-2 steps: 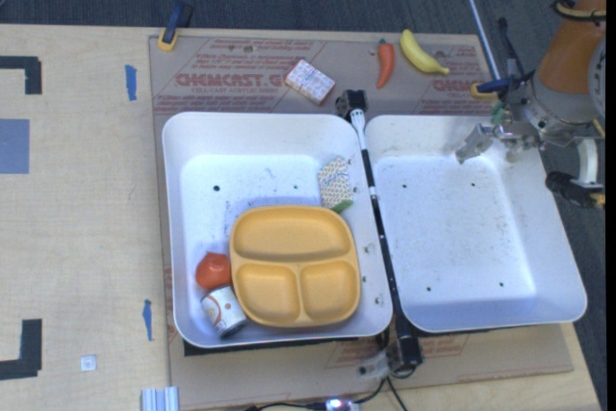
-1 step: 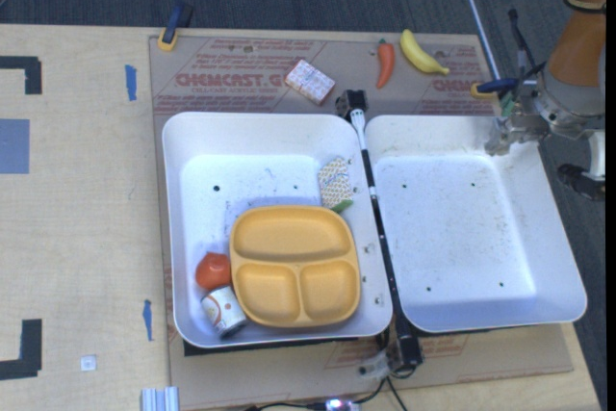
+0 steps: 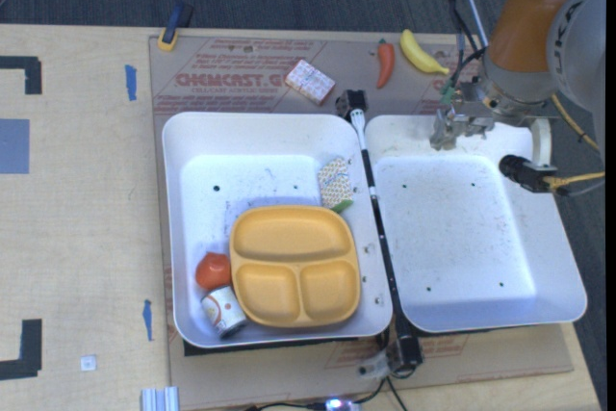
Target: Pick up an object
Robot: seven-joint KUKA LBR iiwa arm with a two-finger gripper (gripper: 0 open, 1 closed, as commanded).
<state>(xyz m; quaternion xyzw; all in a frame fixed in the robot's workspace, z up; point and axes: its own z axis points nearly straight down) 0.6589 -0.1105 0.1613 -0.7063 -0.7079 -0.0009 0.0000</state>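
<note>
Yellow tray [image 3: 294, 265] far from pincer [image 3: 452, 132]

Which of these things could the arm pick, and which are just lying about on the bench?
In the left bin, pickable: yellow tray, red ball, can, patterned pouch.

Lying outside the bins: banana, red pepper, small box, blue clip.
</note>
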